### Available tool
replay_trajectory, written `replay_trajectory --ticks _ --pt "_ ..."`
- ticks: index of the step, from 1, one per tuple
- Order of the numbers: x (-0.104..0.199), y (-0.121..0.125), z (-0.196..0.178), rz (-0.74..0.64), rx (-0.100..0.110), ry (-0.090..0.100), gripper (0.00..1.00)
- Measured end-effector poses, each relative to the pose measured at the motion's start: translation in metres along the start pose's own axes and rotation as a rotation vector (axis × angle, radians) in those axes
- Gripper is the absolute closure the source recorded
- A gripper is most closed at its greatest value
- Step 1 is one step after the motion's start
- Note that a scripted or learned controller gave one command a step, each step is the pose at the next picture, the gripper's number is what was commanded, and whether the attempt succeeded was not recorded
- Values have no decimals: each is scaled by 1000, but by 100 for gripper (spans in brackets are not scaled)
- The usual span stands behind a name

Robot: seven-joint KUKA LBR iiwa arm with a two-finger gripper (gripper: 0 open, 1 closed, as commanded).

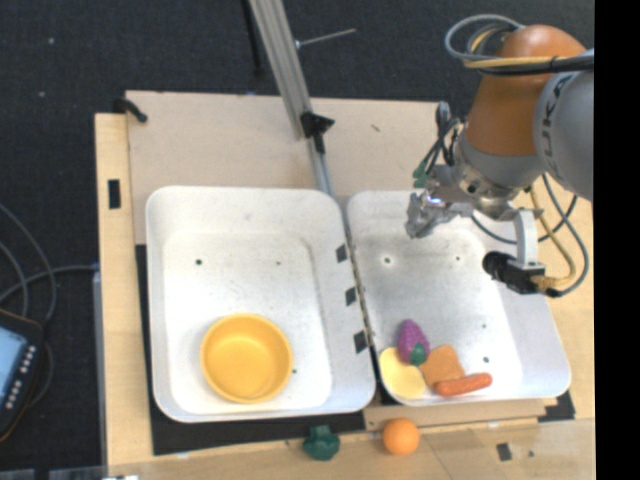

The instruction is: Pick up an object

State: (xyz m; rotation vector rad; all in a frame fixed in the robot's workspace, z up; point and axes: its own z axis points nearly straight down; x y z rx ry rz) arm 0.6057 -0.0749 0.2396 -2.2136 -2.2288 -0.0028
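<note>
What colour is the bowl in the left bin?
The bowl is yellow, seen best in the camera view from above the bench.

So there's a light wood desk [115, 268] sitting on dark carpet [60, 48], with a tan board [220, 138] laid across the back part of it. A silver metal rail [285, 63] slants down from the top of the view and ends at a black clamp [316, 125] right by where the two bins meet. On the desk's front edge, outside the bins, there's a small dark green thing [321, 443] and an orange ball [400, 436] sitting near each other. Over on the far left a dark device with a bluish screen [15, 368] pokes in, with a few black cables [30, 268] looping above it.
</note>
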Motion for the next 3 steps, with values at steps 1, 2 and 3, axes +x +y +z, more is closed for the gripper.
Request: replay_trajectory --ticks 1,2,3 --pt "58 -21 -1 -1 1 0 100" --pt "96 -50 -5 0 1 0 100" --pt "137 -78 -9 -1 1 1 100"
